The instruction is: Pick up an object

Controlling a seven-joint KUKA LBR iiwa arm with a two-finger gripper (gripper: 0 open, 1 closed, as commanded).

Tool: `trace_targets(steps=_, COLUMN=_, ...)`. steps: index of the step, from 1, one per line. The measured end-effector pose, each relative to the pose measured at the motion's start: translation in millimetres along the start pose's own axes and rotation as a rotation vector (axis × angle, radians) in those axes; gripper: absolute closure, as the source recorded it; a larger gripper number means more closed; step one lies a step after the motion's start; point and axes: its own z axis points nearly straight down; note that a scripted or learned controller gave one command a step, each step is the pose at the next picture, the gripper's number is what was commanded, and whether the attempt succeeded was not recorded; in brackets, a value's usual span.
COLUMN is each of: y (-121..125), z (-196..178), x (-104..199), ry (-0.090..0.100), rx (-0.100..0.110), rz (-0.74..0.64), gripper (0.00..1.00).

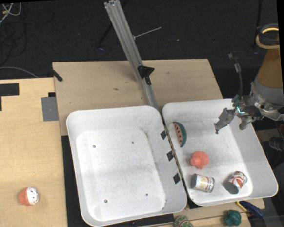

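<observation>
The right bin (215, 108) holds a watermelon-slice toy (179, 133) against its left wall, a red-orange round toy (200, 159) near the middle, and two small cans (203, 183) (236, 182) lying near the front. My gripper (233, 120) hangs over the bin's back right part, open, with nothing between its fingers. It sits to the right of the watermelon slice and above the red toy, apart from both.
The left bin (118, 166) adjoins the right one. A metal rail (129, 48) slants down from the back to the bins' junction. Outside the bins lie an orange-white ball (28, 196) at left, plus a can (183, 224) and a green toy (232, 218) at front.
</observation>
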Motion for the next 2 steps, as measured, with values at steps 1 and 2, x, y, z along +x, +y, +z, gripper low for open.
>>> trace_targets(steps=1, y=1, z=-3, x=0, ry=-0.001, rx=-0.005, rz=0.000, gripper=0.00)
trace_targets(steps=2, y=9, z=50, x=6, ry=0.000, rx=0.000, rz=-0.002, gripper=0.00)
